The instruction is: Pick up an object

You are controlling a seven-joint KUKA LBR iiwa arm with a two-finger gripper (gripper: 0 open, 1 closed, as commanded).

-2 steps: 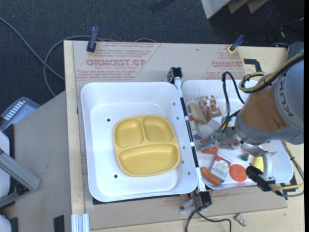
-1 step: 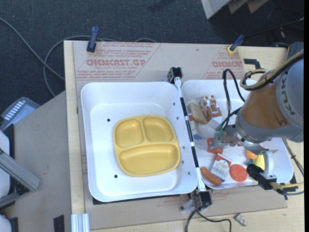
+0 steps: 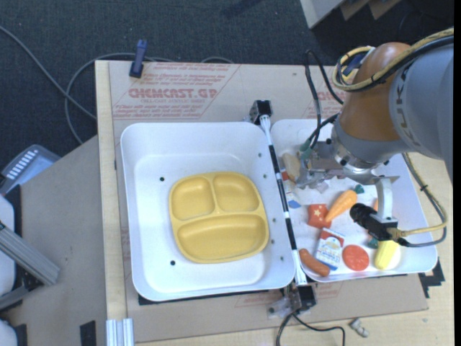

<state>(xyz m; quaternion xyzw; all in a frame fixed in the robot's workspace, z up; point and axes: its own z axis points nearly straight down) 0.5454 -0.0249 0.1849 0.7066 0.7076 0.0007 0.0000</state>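
gripper (image 3: 311, 173) sits low in the right bin (image 3: 425, 262), near its left wall; finger state cannot be told from this angle. candidate objects lie just in front of it: carrot (image 3: 341, 205), red cube (image 3: 318, 215), sausage (image 3: 313, 262), tomato slice (image 3: 355, 257), lemon (image 3: 387, 254). yellow tray (image 3: 216, 216) occupies the left bin (image 3: 137, 193). recommendation: centre over one isolated item, descend vertically, avoid crowding neighbours and the wall.

Open left bin (image 3: 144, 164) around yellow tray (image 3: 218, 216); right bin (image 3: 414, 262) toy-crowded.

Hand (image 3: 315, 173) fingertips indistinct amid clutter
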